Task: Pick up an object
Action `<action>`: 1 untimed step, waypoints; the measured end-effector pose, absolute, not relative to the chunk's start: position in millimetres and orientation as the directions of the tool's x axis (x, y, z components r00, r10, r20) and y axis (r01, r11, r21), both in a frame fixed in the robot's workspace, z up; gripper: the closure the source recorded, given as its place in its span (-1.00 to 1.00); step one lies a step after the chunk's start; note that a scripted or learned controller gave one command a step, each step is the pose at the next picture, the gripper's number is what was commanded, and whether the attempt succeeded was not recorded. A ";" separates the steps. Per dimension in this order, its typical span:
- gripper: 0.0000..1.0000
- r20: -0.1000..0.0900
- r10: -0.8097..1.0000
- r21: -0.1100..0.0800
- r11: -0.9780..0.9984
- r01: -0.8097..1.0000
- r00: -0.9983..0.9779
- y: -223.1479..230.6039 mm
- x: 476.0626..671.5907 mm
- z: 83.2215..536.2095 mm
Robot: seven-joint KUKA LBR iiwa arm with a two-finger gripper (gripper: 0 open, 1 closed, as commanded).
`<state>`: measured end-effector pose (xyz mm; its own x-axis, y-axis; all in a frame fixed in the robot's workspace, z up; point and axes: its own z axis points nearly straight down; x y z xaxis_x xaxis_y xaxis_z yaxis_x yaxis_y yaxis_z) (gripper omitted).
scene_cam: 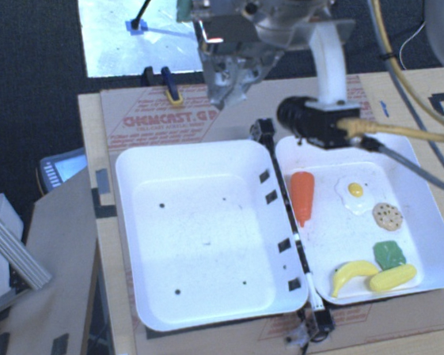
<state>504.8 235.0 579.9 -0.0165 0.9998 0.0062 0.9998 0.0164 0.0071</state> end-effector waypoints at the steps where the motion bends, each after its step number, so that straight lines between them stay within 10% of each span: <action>1: 1.00 0.007 1.000 0.009 0.019 1.000 -0.019 235.1 504.9 591.1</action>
